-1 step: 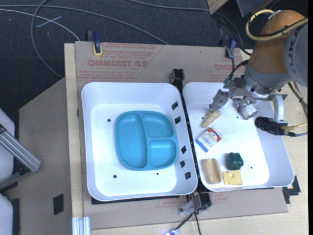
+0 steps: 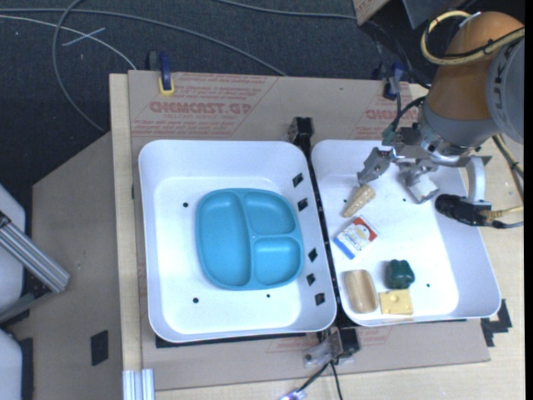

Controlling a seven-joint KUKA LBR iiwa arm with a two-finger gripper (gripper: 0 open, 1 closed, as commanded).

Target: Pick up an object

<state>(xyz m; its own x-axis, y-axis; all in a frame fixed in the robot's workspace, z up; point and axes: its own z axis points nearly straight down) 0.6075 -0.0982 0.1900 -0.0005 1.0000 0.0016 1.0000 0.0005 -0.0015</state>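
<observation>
Your gripper point(image 2: 398, 167) hangs fingers apart, nothing between them, cone point(image 2: 361, 199) just off at 8 o'clock. Descend off-center and it rolls toward the card point(image 2: 356, 237).

Right bin point(image 2: 466, 265) centre free; objects crowd left edge; divided plate point(image 2: 248, 237) fills left bin point(image 2: 158, 223).

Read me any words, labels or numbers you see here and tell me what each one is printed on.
"CHEMCAST GP": red print on the brown board behind the left bin; the print repeats, partly hidden, behind the right bin.
Small red and white packet in the right bin: print too small to read.
</observation>
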